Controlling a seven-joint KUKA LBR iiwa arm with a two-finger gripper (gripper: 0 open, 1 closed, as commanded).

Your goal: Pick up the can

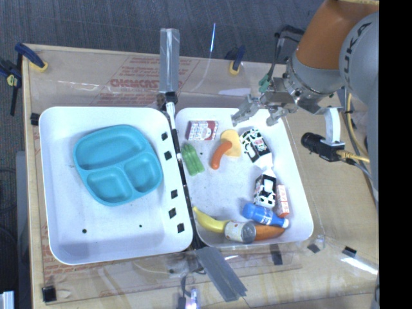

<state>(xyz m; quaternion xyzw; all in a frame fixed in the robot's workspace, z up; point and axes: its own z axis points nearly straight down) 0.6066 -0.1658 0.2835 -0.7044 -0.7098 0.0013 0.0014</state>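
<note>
I have my gripper (262, 110) hanging above the far rim of the right bin (298, 172), fingers apart and holding nothing. The can (240, 230) lies on its side at the near edge, well apart, so picking is all ahead

Red printing runs across the cardboard sheet (129, 76) lying on the worktop (335, 198) behind the left bin (51, 172), but the letters are too blurred to read. The small red-and-white packet (201, 131) in the right bin (299, 192) bears a label (also illegible). No other text, number or sign can be read.
</note>
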